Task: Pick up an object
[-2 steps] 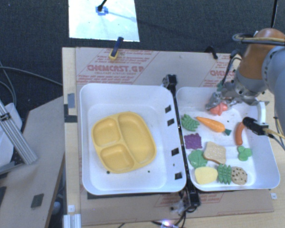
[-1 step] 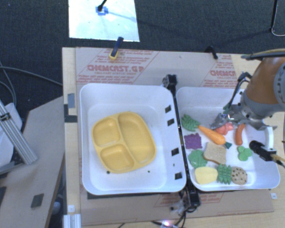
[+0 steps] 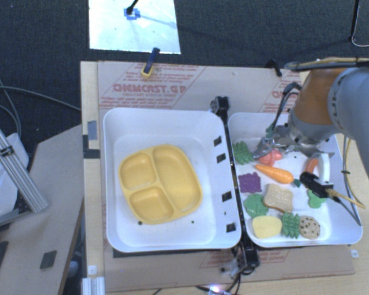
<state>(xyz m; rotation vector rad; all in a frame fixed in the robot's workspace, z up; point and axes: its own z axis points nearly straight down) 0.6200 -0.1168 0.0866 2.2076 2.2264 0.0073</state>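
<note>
The right bin [image 3: 350, 223] holds several toy foods: a green leaf [image 3: 242, 152], a salmon-pink piece [image 3: 269, 158], an orange carrot [image 3: 277, 174], purple grapes [image 3: 249, 182], a bread slice [image 3: 278, 196], a yellow piece [image 3: 266, 227] and a cookie [image 3: 309, 227]. My gripper [image 3: 267, 146] hangs low over the far part of this bin, right above the salmon-pink piece and just right of the green leaf. The wrist hides how it meets the piece.
The left bin [image 3: 117, 134] holds a yellow divided plate [image 3: 160, 182]. A black clip-lined divider [image 3: 227, 165] separates the bins. A small red piece [image 3: 312, 165] and a green piece [image 3: 315, 200] lie near the right wall. The arm [image 3: 332, 103] covers the right bin's far right corner.
</note>
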